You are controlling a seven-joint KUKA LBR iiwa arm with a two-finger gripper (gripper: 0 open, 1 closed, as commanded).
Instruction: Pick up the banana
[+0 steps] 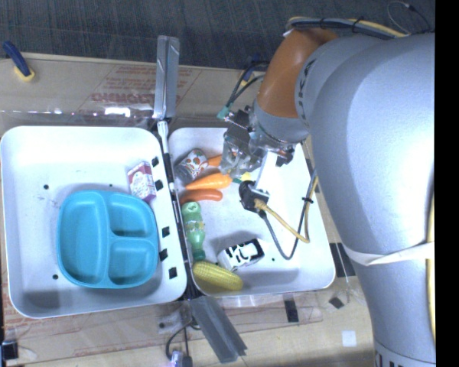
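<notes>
1. Over the right bin (321, 270), seen from the one camera above the table, the grey arm (375, 128) is reaching in from three o'clock, its orange band showing above the wrist.
2. Its hand (239, 157) is hanging at the bin's twelve o'clock end, above a cluster made up of a small can (192, 163) and a carrot (207, 181). Whether the hand is wide, narrow or holding anything, I cannot tell; the wrist is hiding it.
3. A red pepper-like piece (203, 196) is lying just beside the carrot, toward six o'clock.
4. A green bottle (193, 230) is running along the bin's nine o'clock wall.
5. A black and white packet (242, 254) is sitting near the middle of the bin's six o'clock half.
6. A yellow piece (216, 277), which I am taking as the banana though it is looking rather like corn, is resting in the bin's seven o'clock corner, touching the bottle's lower end.
7. From the hand it is lying toward six o'clock, well apart, with the whole bin between them.
8. Its long axis is running roughly from ten o'clock to four o'clock.
9. In my judgement the coming move is calling for travel toward six o'clock and a turn of the wrist to close across that axis.
10. Across the divider, the left bin (15, 205) is carrying a blue divided plate (107, 239) and a small carton (141, 180).
</notes>
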